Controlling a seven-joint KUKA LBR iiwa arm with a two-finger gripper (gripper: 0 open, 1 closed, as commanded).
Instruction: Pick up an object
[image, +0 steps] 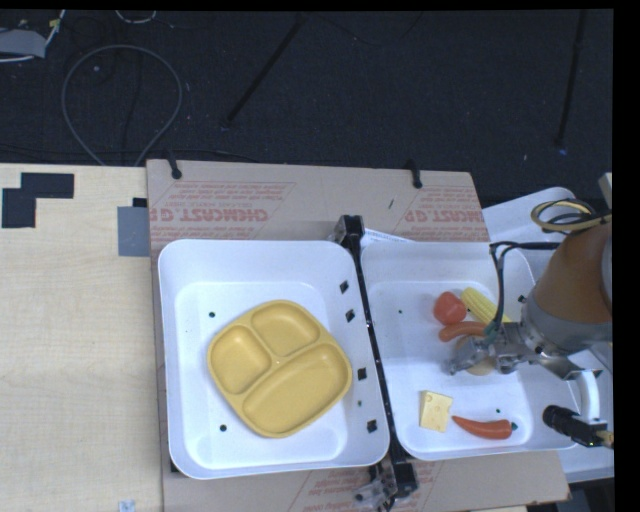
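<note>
In the right bin (410, 300) lie a red tomato-like piece (448, 306), a yellow corn cob (482, 303), a red-orange strip (461, 330), a yellow cheese wedge (435, 411) and a red chili pepper (482, 427). My gripper (470, 358) reaches in from the right and hangs low over the bin's middle, just below the tomato and corn. A pale object (482, 366) sits at its tips. The arm's orange band (578, 280) is at the right edge.
The left bin (190, 280) holds a yellow divided plate (279, 367). A black divider (362, 330) runs between the bins. Cardboard lies under both bins, with a wooden bench top to the left and cables at the back.
</note>
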